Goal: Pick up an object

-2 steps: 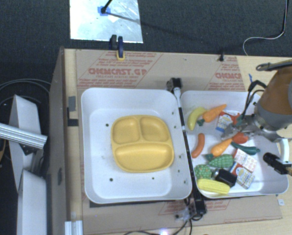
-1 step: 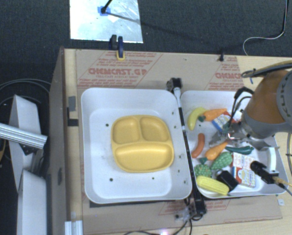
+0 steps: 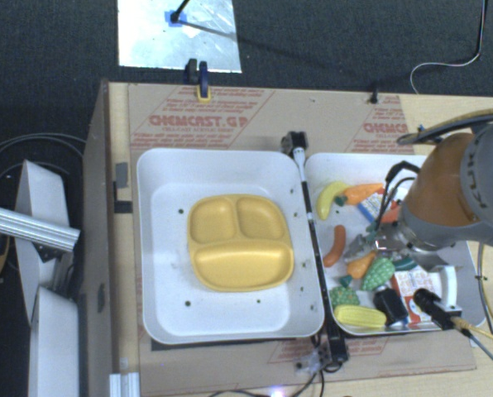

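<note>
The end effector [image 3: 369,244] is hanging low over the right bin [image 3: 356,165], just beside a sausage [image 3: 336,245]. A yellow divided plate [image 3: 239,242] is lying in the left bin [image 3: 168,180].

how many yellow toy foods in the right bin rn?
2. A yellow plastic banana lies near the right white bin's upper left corner, and a yellow plastic corn cob lies along its lower edge. The arm covers part of that bin, so more may be hidden.

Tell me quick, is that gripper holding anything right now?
Gripper: down in the right bin among the toy food; whether it holds anything cannot be told.
</note>
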`<state>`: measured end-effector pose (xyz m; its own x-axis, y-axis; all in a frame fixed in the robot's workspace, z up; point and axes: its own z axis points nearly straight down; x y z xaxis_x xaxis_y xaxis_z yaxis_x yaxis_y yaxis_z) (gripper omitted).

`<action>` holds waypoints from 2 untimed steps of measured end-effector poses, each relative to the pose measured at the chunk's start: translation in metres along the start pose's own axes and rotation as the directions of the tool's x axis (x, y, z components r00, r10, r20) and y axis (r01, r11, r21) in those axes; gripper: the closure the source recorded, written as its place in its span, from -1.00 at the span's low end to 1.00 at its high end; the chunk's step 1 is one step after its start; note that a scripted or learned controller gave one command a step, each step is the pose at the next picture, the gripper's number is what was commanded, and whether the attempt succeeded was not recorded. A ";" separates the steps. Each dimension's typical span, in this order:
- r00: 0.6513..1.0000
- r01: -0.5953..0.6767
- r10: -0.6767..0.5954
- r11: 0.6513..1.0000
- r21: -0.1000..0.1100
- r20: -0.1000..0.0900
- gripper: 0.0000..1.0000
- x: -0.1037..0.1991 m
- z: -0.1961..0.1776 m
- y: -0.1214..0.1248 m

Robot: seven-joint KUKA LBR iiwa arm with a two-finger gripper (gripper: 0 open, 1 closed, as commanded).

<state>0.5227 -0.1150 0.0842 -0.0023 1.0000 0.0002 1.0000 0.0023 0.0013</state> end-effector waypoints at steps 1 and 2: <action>1.000 -0.001 0.001 1.000 0.000 0.000 -1.00 0.026 0.000 -0.030; 1.000 0.002 -0.002 1.000 -0.003 0.002 -1.00 -0.036 -0.082 0.045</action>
<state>0.5681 -0.1512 0.1664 -0.0038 1.0000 -0.0022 1.0000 0.0038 0.0045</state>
